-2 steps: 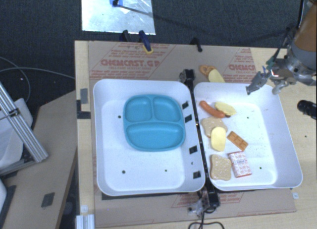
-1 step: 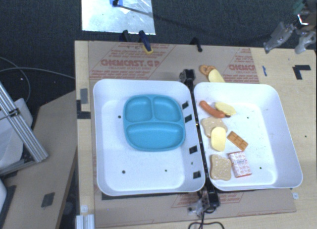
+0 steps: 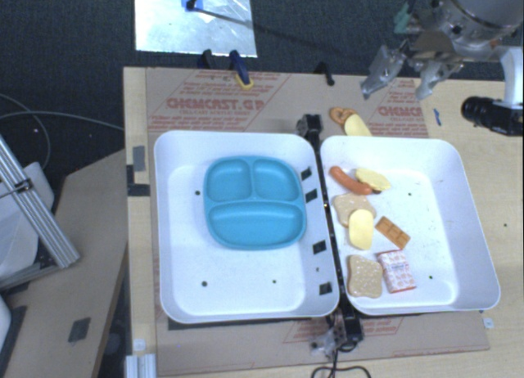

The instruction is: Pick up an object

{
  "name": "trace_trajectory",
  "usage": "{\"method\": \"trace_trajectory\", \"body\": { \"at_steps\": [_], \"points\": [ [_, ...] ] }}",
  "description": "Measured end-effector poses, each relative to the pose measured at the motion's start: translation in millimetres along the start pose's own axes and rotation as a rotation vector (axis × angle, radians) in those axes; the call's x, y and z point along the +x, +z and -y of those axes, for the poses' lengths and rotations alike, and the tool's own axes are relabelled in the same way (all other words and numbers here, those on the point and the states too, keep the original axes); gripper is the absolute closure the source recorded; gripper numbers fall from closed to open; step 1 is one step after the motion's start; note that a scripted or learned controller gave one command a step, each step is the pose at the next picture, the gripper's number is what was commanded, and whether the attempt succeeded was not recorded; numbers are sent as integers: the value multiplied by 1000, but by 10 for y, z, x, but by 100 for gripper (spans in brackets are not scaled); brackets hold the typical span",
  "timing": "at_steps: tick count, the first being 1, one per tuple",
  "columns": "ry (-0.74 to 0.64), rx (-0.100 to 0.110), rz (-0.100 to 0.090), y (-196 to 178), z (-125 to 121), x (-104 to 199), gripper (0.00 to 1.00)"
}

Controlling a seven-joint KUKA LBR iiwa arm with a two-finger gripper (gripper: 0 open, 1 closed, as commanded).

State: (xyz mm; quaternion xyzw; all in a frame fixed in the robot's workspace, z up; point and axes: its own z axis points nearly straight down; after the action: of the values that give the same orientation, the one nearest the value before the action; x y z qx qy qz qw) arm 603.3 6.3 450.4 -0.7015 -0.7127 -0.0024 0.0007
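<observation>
My gripper (image 3: 403, 76) hangs high above the bench behind the right bin (image 3: 458, 204), open, with nothing between its fingers. In the right bin lie a red sausage (image 3: 350, 180), a yellow slice (image 3: 372, 179), a bread slice (image 3: 352, 204), a pale yellow oval piece (image 3: 361, 229), a brown wafer (image 3: 391, 231), a toast slice (image 3: 364, 276) and a red-and-white packet (image 3: 397, 272). All sit in the bin's left half, well below and in front of the gripper.
The left bin (image 3: 176, 204) holds a blue divided plate (image 3: 252, 203). Outside the bins, a yellow piece (image 3: 357, 126) and a small brown ring (image 3: 340, 114) lie on the cardboard behind the right bin. A blue-and-yellow clamp (image 3: 240, 69) sits at the back.
</observation>
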Motion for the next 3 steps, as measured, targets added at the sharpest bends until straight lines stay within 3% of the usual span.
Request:
{"method": "trace_trajectory", "body": {
  "at_steps": [1, 2, 3],
  "points": [
    [-1, 5, 1, 320, 438, 1054, 0],
    [1, -7, -2, -417, 921, 1802, 0],
    [21, 17, 10, 1194, 934, 1183, 0]
  ]
}}
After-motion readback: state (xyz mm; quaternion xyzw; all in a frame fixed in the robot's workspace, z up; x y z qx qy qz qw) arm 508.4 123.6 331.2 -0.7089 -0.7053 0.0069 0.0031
